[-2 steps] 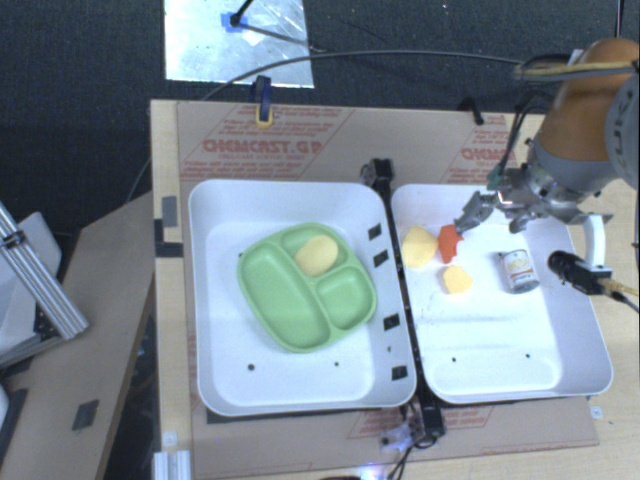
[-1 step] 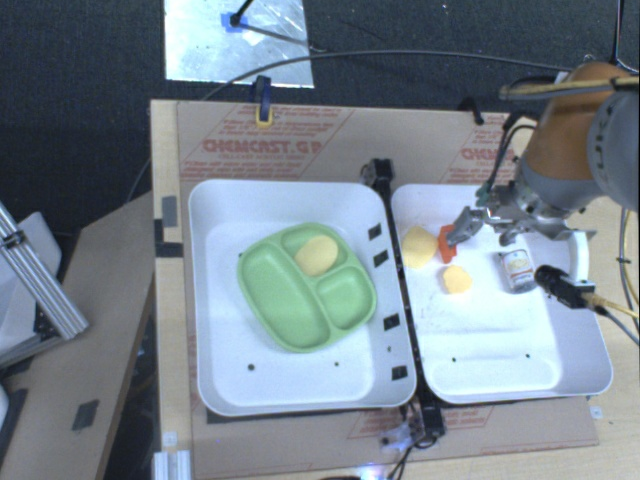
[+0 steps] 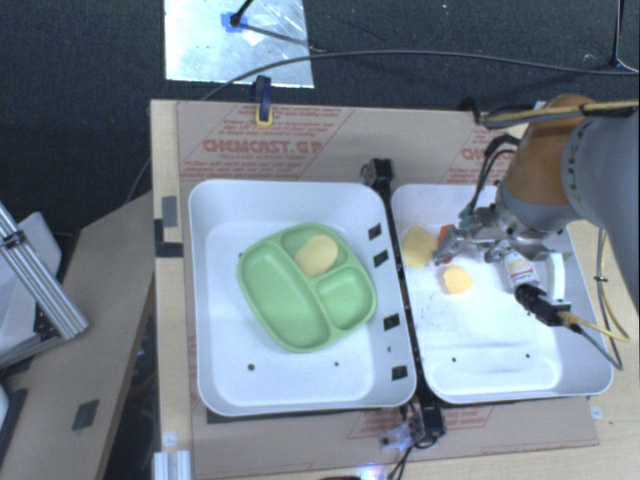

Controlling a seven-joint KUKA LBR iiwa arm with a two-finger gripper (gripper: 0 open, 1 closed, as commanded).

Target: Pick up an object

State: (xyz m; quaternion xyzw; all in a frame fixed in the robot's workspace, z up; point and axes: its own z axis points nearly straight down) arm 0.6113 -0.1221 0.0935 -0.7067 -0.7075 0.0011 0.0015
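Camera view, fingers (image 3: 447,249) between two yellow pieces (image 3: 417,245), green tray (image 3: 290,303) left.

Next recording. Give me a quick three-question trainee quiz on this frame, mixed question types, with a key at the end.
1. True or false: the green three-compartment plastic tray lies in the right white bin.
2. Multiple choice: the pale yellow rounded piece on the tray sits in A) the long compartment, B) the upper small compartment, C) the lower small compartment.
3. How many loose yellow pieces lie on the right bin's floor near the two-finger gripper?

Key
1. False: it lies in the left white bin.
2. B.
3. Two: a larger yellow chunk by the divider and a smaller yellow chunk below the gripper.
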